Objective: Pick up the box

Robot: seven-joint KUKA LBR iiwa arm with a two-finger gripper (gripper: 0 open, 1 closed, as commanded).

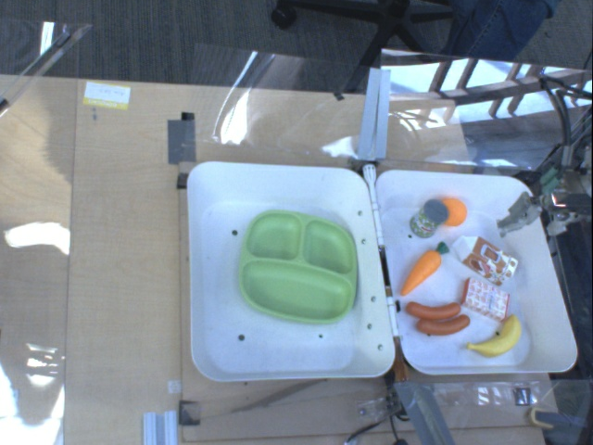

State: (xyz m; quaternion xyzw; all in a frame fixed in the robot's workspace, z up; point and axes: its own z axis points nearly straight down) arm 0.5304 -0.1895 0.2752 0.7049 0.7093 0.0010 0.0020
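Note:
A small white and red box (488,258) lies in the right bin (556,341), right of centre. Just below it lies a second flat packet with a red pattern (485,298). My gripper (519,214) hangs over the bin's upper right edge, up and to the right of the box and apart from it. Nothing shows in its grasp.
The right bin also holds a can (428,220), an orange (452,210), a carrot (422,269), two sausages (439,316) and a banana (498,337). The left bin (213,341) holds a green divided plate (299,265). Cables and the arm crowd the right side.

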